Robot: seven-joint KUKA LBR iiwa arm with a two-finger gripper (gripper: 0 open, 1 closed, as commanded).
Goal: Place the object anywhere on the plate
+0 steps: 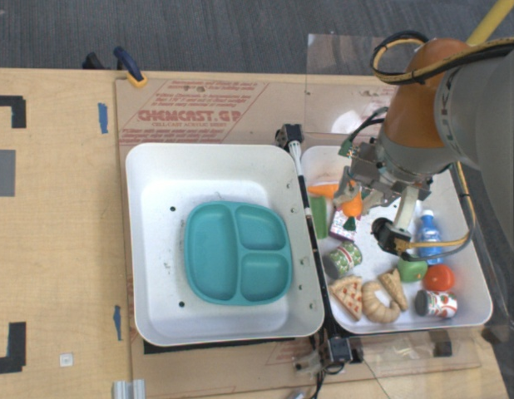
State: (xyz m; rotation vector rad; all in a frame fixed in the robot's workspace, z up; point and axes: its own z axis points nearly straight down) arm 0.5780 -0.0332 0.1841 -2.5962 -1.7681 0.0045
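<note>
The teal divided plate lies in the middle of the left white bin. My gripper hangs over the upper left part of the right bin, below the orange wrist band. A small orange toy piece sits right at the gripper's tip; whether it is gripped I cannot tell. Another orange piece lies just left of it, near the bin's left wall. The gripper is well to the right of the plate, across the wall between the two bins.
The right bin holds several toy foods: a green stick, a pizza slice, a croissant, a blue bottle, a tomato and a can. The arm's bulk covers the bin's upper right.
</note>
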